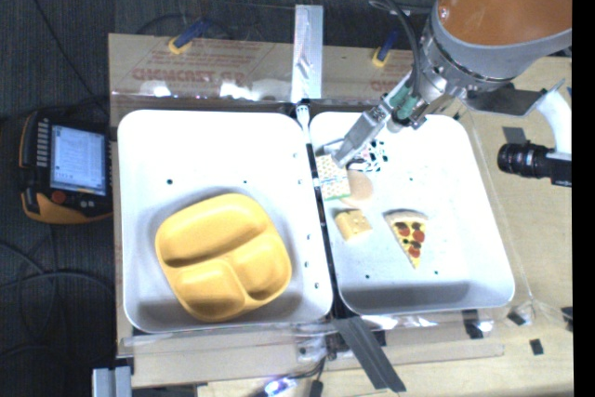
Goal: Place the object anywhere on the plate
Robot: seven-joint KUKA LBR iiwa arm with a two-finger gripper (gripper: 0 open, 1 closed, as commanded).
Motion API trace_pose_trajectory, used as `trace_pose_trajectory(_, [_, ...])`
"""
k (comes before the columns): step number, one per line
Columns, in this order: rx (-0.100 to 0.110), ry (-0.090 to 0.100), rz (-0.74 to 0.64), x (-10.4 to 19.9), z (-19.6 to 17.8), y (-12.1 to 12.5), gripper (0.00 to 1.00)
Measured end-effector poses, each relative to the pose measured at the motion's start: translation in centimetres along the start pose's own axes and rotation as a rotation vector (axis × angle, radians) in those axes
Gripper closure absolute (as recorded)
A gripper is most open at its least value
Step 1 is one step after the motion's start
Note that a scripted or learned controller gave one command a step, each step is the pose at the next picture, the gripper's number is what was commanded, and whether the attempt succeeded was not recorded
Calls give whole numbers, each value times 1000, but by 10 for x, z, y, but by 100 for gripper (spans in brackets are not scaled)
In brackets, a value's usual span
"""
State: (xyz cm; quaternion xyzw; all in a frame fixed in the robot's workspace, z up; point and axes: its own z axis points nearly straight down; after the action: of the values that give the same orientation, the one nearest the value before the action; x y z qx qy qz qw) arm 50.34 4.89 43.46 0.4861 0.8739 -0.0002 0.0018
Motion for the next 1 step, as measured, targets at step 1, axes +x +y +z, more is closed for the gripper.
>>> trace_pose_trajectory(1, [0,0,0,0,0,0,0])
